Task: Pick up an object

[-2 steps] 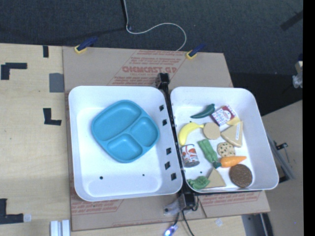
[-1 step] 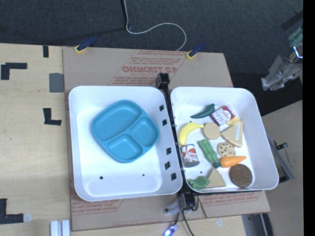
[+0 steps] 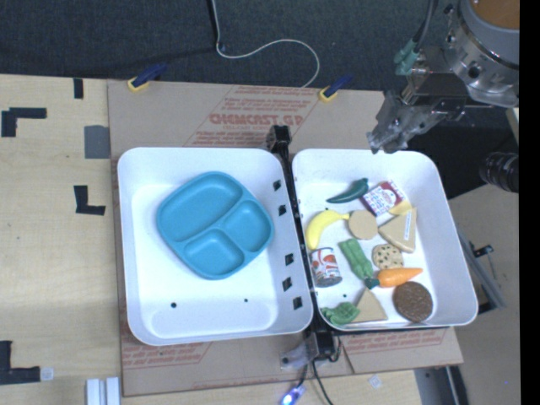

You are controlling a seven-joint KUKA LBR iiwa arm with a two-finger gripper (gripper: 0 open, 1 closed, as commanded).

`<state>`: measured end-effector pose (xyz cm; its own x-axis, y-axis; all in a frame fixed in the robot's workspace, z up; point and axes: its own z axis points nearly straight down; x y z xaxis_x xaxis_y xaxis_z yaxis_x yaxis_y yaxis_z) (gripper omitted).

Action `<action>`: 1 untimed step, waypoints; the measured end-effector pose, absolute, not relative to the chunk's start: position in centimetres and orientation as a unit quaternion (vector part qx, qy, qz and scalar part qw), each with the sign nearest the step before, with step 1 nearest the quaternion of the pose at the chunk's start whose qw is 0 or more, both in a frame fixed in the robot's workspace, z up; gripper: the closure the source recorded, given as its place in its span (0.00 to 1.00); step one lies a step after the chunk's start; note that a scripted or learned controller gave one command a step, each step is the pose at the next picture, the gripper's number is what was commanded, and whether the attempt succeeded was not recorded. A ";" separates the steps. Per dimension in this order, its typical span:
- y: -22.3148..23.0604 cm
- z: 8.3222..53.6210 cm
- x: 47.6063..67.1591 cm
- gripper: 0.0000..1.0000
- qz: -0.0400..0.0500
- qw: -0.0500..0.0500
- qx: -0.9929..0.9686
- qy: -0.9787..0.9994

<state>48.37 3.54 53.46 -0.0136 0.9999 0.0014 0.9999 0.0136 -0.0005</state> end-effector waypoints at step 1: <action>11.0 53.4 48.3 1.00 0.000 0.001 -0.704 -0.710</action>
<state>48.33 11.04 53.41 -0.0094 1.0000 0.0010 1.0000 0.0094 -0.0018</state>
